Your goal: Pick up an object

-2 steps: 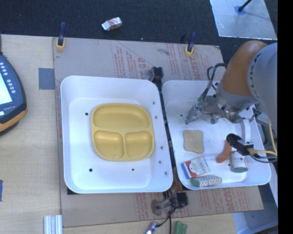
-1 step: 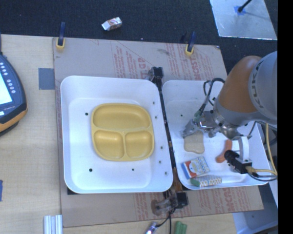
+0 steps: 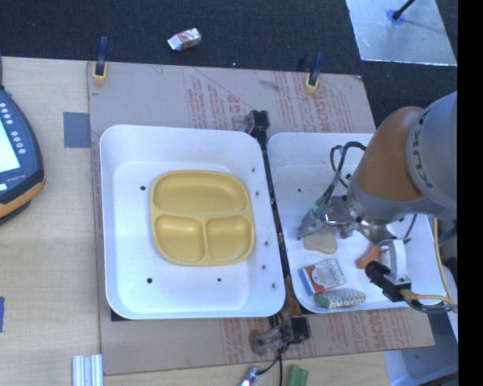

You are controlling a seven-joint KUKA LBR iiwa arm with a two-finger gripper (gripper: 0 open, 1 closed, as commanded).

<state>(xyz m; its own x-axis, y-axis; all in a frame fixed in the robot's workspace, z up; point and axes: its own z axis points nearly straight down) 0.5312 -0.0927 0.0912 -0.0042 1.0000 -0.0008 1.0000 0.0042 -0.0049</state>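
A grey robot arm (image 3: 439, 159) with an orange band reaches in from the right over the right bin (image 3: 294, 167). Its gripper (image 3: 314, 223) hangs low near the middle of that bin, closer to the left wall. Whether it is open or closed cannot be told, nor whether it has hold of anything.

A beige piece (image 3: 322, 243) lies just in front of the gripper, touching it or very nearly so. A small orange thing (image 3: 368, 256) lies to the right of the beige piece. Nearer the bin's front edge is a red and white packet (image 3: 326, 276), and at the front edge itself is a green and white tube (image 3: 339, 299). The arm hides much of the bin's right half.

The left bin (image 3: 121, 215) holds a yellow tray (image 3: 201, 215) with three compartments, set in its middle. A black clip (image 3: 258, 121) sits at the back end of the seam between the bins.

Both bins rest on a cardboard sheet (image 3: 185, 95), held at its back edge by two clamps (image 3: 101, 69). The sheet lies on a pale wooden bench (image 3: 40, 296). A control pendant (image 3: 4, 163) with a screen rests at the bench's left edge. Beyond the back edge is dark floor (image 3: 64, 14), with a crumpled wrapper (image 3: 184, 39) and a pale sheet (image 3: 398, 18) on it.
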